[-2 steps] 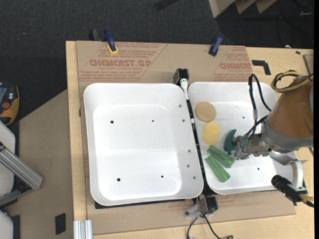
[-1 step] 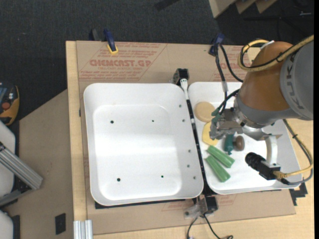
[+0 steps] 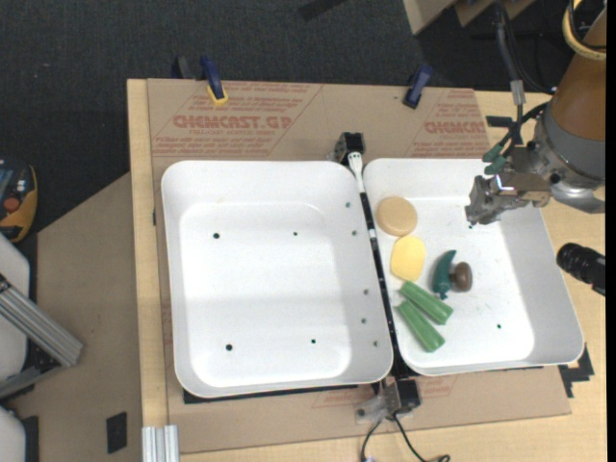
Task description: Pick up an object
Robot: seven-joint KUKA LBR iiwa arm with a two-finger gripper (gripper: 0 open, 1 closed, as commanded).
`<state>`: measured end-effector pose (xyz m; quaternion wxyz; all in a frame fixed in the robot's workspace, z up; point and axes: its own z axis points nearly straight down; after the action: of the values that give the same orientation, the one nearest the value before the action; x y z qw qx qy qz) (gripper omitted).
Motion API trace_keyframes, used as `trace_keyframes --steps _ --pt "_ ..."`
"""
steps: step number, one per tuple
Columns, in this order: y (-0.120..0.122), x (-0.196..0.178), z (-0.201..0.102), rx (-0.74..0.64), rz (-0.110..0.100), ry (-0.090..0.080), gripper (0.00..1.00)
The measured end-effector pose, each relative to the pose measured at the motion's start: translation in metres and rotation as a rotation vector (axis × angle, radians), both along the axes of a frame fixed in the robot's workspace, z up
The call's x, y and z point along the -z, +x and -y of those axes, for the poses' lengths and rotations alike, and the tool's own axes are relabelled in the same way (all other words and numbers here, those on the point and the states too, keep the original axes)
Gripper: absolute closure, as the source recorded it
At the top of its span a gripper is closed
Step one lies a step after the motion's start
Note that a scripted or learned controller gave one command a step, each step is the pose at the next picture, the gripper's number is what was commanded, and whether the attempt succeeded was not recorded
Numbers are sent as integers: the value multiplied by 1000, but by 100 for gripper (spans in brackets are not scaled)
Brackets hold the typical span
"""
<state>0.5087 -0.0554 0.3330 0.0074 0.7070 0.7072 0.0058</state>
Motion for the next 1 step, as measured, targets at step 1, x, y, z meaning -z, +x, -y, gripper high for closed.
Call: trace_keyframes --steps 1 --pt "-2 -17 -74 -4 -14 2 100"
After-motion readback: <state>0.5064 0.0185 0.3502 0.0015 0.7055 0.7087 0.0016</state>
